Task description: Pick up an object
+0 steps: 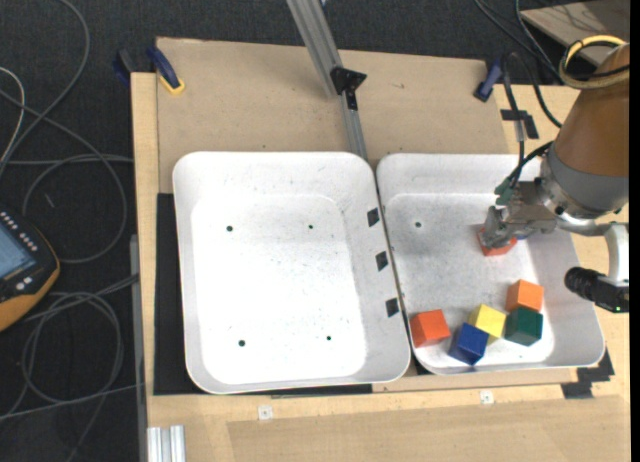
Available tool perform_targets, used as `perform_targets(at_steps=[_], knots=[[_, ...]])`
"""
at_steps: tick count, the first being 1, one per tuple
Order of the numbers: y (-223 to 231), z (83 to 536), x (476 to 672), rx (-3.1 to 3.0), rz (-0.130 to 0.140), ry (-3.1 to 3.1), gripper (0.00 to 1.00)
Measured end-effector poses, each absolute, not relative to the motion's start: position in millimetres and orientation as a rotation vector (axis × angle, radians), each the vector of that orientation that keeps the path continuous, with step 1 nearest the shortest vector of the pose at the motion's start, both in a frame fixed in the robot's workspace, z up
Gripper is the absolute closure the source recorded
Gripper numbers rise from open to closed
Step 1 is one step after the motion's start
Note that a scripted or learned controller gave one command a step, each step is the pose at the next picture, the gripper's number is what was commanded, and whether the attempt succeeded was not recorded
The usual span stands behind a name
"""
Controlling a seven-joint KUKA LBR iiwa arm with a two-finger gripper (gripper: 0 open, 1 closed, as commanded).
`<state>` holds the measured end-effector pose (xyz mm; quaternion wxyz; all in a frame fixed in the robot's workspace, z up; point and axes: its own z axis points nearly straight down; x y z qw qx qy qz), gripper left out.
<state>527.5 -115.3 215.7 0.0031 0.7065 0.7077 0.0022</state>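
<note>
A single fixed camera looks down from above the bench [300, 80] at a slant, far enough back to take in both white bins [200, 280], the bench edges and the dark floor [70, 10] with cables. The arm [595, 140] enters from the right edge.

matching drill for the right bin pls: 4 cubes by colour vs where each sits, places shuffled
Things:
1. yellow cube
2. blue cube
3. green cube
4. red block

Places:
A. nearest the bin's front rim, below the yellow one
B. under the gripper, apart from the cluster
C. middle of the cluster, between blue and green
D. right end of the cluster, just below an orange cube

Pairs: 1-C, 2-A, 3-D, 4-B
</note>
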Motion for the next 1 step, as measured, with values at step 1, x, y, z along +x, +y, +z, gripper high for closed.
perform_targets(at_steps=[1], knots=[[-69.1,214.9,526.5,2.217,0.003,2.23,1.0]])
